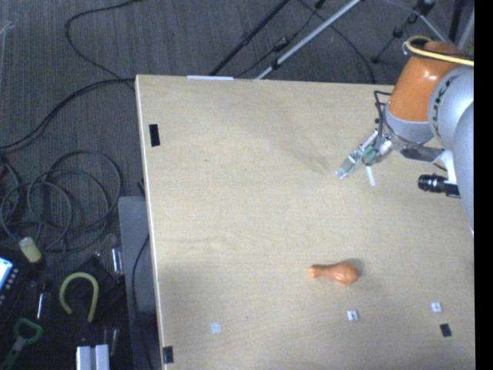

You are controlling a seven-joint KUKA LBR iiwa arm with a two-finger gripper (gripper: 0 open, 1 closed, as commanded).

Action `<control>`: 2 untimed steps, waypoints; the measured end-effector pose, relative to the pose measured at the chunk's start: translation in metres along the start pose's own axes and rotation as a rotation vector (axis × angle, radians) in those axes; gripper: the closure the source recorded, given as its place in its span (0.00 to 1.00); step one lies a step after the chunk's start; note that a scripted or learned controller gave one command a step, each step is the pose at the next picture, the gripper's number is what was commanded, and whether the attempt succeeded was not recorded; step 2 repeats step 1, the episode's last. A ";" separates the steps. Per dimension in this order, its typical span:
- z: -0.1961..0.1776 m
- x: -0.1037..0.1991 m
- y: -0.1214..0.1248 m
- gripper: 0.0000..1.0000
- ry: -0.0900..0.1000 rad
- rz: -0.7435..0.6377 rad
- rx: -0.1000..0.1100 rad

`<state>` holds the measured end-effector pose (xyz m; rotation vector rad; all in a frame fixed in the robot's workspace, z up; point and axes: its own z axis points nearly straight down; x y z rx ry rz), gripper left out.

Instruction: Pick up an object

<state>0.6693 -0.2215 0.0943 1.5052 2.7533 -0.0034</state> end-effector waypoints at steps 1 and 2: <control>-0.093 0.051 0.033 1.00 0.004 0.009 -0.003; -0.093 0.051 0.033 1.00 0.004 0.009 -0.003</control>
